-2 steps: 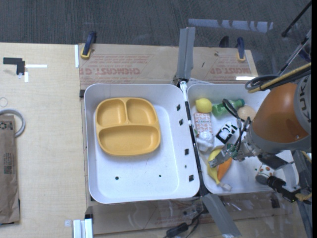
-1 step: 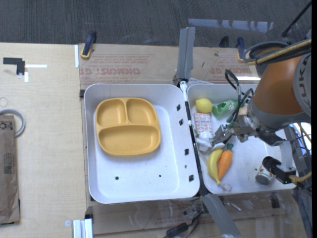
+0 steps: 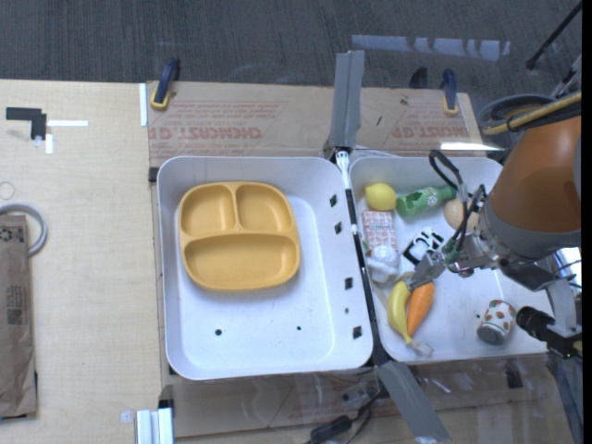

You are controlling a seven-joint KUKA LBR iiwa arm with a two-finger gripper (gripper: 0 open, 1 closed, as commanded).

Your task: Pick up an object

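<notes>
Camera view: gripper (image 3: 433, 268) hangs low in the right bin (image 3: 527, 345), just above the carrot's (image 3: 418, 307) top end; grip state unreadable. Carrot lies near the bin's front-left corner, long axis running front-to-back, banana (image 3: 398, 308) touching its left side. You count one carrot, one banana, one lemon (image 3: 380, 196), one green bottle (image 3: 424, 200), one spotted cup (image 3: 496, 322). Left bin (image 3: 254, 345): one yellow divided plate (image 3: 239, 235).

- Dark grey carpet (image 3: 231, 17) runs across the top.
- A pale wooden surface (image 3: 83, 248) fills the left side.
- Brown cardboard (image 3: 231, 123) lies under the bins, held by blue clamps (image 3: 166, 80).
- A brown paper bag (image 3: 17, 313) lies at the left edge.
</notes>
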